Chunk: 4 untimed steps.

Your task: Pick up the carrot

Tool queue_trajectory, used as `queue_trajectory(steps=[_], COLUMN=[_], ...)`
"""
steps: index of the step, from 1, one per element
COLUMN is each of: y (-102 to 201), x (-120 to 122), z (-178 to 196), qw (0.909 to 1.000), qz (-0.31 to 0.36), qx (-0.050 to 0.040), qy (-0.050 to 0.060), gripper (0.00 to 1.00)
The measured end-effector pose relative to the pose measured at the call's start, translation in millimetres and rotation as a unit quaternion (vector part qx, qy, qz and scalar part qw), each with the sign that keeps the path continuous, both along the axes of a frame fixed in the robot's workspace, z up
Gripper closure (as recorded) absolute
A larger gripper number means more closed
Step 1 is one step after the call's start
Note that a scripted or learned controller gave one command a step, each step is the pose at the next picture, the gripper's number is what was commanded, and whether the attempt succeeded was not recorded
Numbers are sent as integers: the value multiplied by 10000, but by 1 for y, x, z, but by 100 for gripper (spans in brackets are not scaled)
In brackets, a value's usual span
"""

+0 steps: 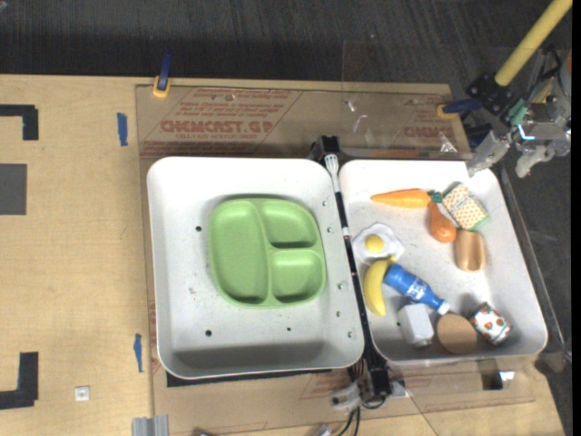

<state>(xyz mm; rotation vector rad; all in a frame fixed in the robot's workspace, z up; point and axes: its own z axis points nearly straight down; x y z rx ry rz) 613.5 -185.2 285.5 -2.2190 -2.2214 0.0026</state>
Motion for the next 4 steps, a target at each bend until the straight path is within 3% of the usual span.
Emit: queue_trajectory(steps=[1,2,3,4], y=[33,70,44,41], x=[39,51,15,17], z=[-143,-176,-197,-184], qw=[9970,9983,9882,9885], qz=[-766,-578,-1529,-1512], qx=[18,-25,19,-29], qy=[71,-31,-14,-45], gripper=[0,0,0,100])
